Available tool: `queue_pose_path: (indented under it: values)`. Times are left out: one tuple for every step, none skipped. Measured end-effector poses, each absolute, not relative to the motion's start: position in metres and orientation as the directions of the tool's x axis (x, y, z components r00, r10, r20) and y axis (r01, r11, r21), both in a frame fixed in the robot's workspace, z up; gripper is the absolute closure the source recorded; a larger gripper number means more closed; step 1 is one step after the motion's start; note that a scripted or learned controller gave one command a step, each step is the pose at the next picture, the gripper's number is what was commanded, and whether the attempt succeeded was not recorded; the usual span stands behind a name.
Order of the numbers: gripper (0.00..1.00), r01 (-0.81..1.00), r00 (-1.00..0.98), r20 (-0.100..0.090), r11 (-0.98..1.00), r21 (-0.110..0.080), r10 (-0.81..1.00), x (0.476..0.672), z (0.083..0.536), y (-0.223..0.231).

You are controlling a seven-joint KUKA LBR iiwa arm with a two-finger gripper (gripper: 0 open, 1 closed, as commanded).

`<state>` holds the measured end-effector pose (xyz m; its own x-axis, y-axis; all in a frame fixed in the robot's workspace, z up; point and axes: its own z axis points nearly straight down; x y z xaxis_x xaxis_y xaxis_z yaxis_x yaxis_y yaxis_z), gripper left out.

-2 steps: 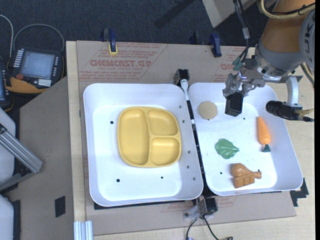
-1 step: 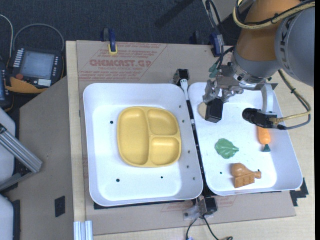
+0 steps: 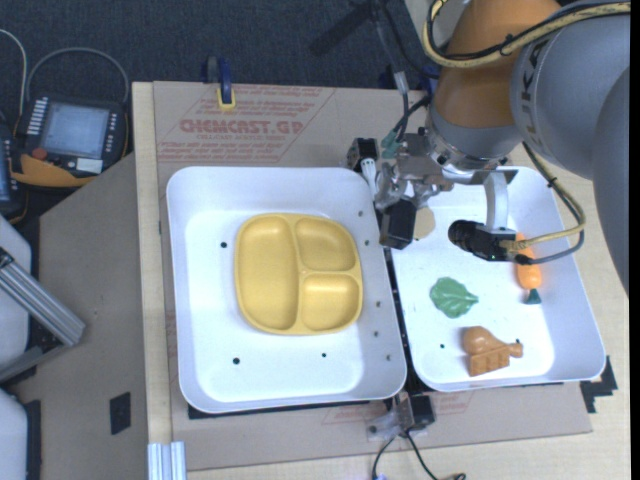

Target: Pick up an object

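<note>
My gripper [image 3: 399, 216] hangs low over the far left corner of the right bin [image 3: 570, 353], close to the wall between the two bins. A small tan object [image 3: 426, 224] lies just to its right, partly hidden by it. A green leaf-shaped piece [image 3: 453, 296] rests in the middle of the right bin. Toward that bin's near side sits a brown toy [image 3: 488, 351]. An orange carrot-like piece [image 3: 529, 273] lies at its right side. Nothing shows as held by the gripper.
The left bin [image 3: 200, 358] holds a yellow divided plate [image 3: 298, 272] at its centre. The grey arm with its orange band [image 3: 490, 48] covers the far part of the right bin. A small screen unit [image 3: 70, 133] sits off the bench at far left.
</note>
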<state>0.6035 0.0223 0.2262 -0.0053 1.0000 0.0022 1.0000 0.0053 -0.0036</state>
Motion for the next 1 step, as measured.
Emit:
queue_pose_path:
  values:
    - [1.0, 1.0, -0.006, 0.002, 0.006, -0.005, 1.0, 0.591, 0.2147, 0.0748]
